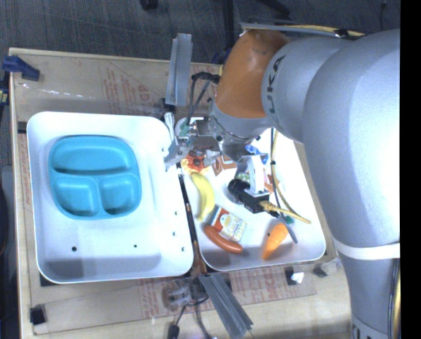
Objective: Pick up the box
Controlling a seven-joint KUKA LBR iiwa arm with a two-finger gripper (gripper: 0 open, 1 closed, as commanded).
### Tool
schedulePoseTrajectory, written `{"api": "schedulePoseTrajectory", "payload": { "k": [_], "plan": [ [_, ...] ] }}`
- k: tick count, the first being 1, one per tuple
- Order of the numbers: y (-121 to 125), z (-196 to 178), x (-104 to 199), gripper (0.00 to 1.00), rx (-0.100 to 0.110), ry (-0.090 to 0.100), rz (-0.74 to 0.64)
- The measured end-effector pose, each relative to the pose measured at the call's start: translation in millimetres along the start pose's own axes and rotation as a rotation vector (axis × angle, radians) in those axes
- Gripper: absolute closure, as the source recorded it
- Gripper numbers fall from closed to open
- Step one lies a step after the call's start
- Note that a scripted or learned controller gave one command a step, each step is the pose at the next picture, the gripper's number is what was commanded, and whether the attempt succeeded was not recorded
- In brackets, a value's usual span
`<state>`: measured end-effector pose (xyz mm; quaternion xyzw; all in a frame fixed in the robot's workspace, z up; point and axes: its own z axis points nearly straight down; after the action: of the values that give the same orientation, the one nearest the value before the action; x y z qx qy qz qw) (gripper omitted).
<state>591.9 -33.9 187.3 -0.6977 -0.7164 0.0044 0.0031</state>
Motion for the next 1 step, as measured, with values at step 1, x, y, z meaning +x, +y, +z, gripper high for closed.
{"api": "schedulePoseTrajectory", "payload": {
  "k": [1],
  "plan": [
    [1.8, -50.7, 15.7, 0.00, -0.004, -0.001, 0.066]
  ]
}}
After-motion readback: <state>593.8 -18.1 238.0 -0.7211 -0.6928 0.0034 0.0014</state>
